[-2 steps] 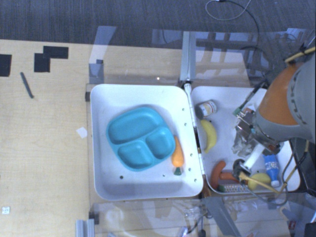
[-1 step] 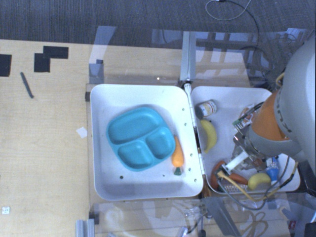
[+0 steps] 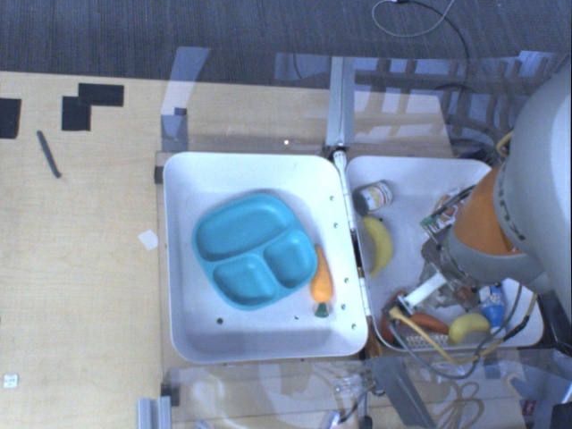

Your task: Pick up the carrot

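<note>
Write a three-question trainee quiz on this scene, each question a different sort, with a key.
1. True or false: the carrot lies in the same bin as the banana.
2. Multiple choice: where is the carrot relative to the blue divided plate? A) in a compartment of it B) beside its right edge, on the bin floor C) under it
3. Fill in: the arm is over the ____ bin.

Key: 1. False; the carrot is in the left bin, the banana in the right bin. 2. B. 3. right.
</note>
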Controlling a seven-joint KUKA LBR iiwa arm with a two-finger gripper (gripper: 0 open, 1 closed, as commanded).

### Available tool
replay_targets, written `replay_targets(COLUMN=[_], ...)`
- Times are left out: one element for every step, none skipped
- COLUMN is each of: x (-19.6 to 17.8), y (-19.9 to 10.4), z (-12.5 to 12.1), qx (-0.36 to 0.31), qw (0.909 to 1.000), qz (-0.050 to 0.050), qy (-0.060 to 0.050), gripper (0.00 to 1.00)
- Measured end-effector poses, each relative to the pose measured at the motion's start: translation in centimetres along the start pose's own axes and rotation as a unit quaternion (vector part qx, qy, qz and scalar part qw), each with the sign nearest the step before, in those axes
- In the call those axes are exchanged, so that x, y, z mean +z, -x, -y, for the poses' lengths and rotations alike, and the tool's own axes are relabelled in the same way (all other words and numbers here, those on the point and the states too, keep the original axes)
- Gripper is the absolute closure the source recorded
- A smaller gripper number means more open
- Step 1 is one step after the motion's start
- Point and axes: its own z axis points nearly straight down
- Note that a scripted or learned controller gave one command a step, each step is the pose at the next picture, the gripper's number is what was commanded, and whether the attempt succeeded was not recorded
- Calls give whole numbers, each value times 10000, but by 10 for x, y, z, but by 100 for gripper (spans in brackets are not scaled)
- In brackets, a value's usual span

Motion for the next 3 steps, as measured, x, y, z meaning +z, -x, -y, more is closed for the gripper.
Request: replay_targets(x=[-95, -94, -1], y=[-13, -32, 7], z=[22, 3, -14], qx=[-146, -1207, -1356], qw=[9999, 9927, 9908], qz=[12, 17, -15], qy=[-22, -25, -2], gripper=[100, 100, 100])
